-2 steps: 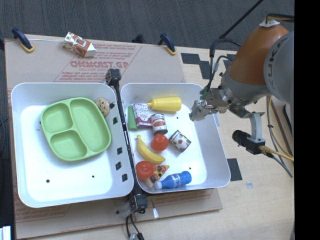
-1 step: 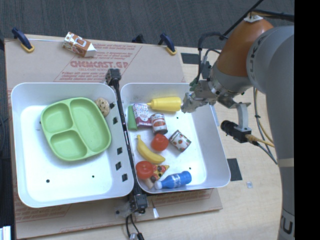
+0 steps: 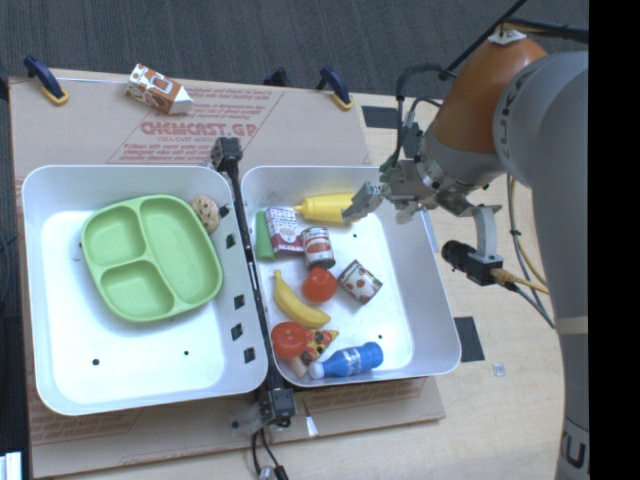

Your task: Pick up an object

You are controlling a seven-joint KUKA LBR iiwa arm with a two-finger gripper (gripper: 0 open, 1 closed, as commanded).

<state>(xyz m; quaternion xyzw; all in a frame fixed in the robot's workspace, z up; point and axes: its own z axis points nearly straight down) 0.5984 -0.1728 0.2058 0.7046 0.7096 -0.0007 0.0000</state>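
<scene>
**Mia:** Where is the gripper (image 3: 362, 200) right now?

**Sam:** It is over the far right part of the right bin (image 3: 432, 298). It sits right at the end of the yellow mustard bottle (image 3: 325, 207), which lies on its side near the far edge of that bin.

**Mia:** Is it holding the bottle?

**Sam:** I don't think so. The tip looks like it is touching the bottle's end, but the view is small and a bit blurry there. I cannot tell if it is wide or narrow.

**Mia:** So what should it do to grab well?

**Sam:** I think it should line up across the thin way of the bottle, not along the long way. Then it should come down straight and squeeze in the middle, so the bottle will not slip or spin.

**Mia:** Is anything in the way?

**Sam:** The small can (image 3: 317, 245) and the snack packet (image 3: 281, 230) lie just beside the bottle, toward the near edge. It should keep off those. The banana (image 3: 299, 305), the red ball (image 3: 320, 285) and the blue bottle (image 3: 352, 360) are nearer the near edge, well apart.

**Mia:** And the other bin?

**Sam:** The left bin (image 3: 40, 268) has a green plate (image 3: 150, 258) in it.
</scene>
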